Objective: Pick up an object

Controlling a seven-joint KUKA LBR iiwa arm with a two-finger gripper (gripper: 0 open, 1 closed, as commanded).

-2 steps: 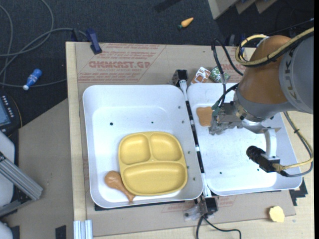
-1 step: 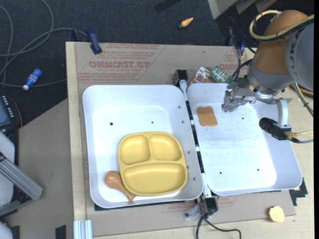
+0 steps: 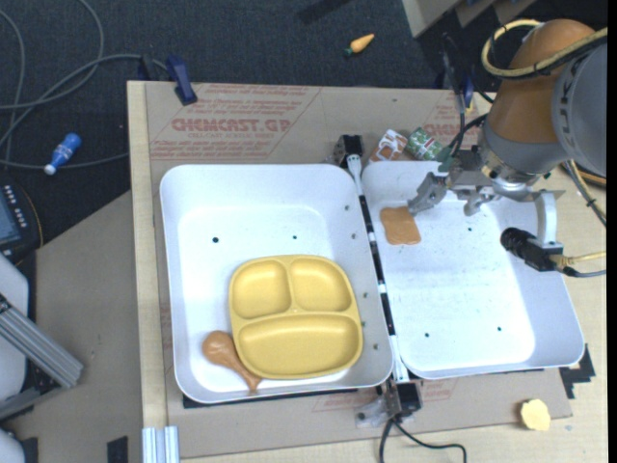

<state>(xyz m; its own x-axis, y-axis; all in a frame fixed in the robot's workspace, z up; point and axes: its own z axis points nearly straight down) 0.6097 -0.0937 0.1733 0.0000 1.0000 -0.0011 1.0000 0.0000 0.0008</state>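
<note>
Gripper (image 3: 445, 197) just right of toast slice (image 3: 399, 227), prob. not touching.

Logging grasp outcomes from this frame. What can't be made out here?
- End effector, camera view: finger state and contact with the tan slice unclear, too small and blurred.
- Brown drumstick toy: one side hidden under the yellow divided plate.
- Packets behind the right bin: labels too small.

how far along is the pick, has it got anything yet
Nothing looks picked yet. The gripper hangs over the right bin, just beside the flat tan piece, which lies on the bin floor. Left: close on an object and lift it.
</note>
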